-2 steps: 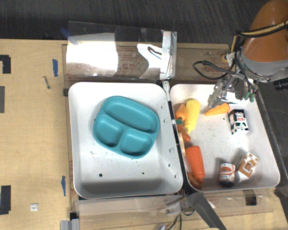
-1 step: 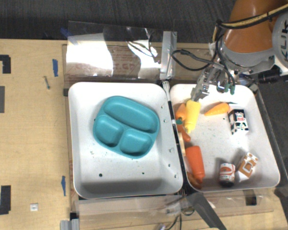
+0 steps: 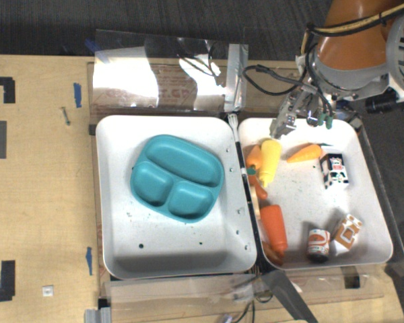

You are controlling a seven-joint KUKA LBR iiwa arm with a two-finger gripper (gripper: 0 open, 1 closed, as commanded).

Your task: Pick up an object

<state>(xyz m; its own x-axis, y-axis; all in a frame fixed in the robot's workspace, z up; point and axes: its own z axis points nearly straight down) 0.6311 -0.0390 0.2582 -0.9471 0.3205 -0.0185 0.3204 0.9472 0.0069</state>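
Note:
My gripper (image 3: pixel 300 118) hangs over the back edge of the right bin (image 3: pixel 374 200), its fingers apart and nothing between them. Just below its left finger (image 3: pixel 283 123) a yellow banana-shaped toy (image 3: pixel 269 160) leans on the bin's left wall. An orange wedge (image 3: pixel 304 153) lies to the right of that toy. Further right sits a small black-and-white carton (image 3: pixel 334 169). A long orange carrot (image 3: pixel 275 226) lies along the left wall at the front. A small can (image 3: pixel 318 242) and an orange-and-white box (image 3: pixel 347 232) rest at the front right.
The left bin (image 3: pixel 114 234) holds a teal divided plate (image 3: pixel 177 177). A clear plastic sheet (image 3: pixel 168 76) stands behind the left bin. Cables (image 3: pixel 269 79) trail from the arm above the right bin's back edge. Bare bin floor (image 3: pixel 303 194) shows mid-right bin.

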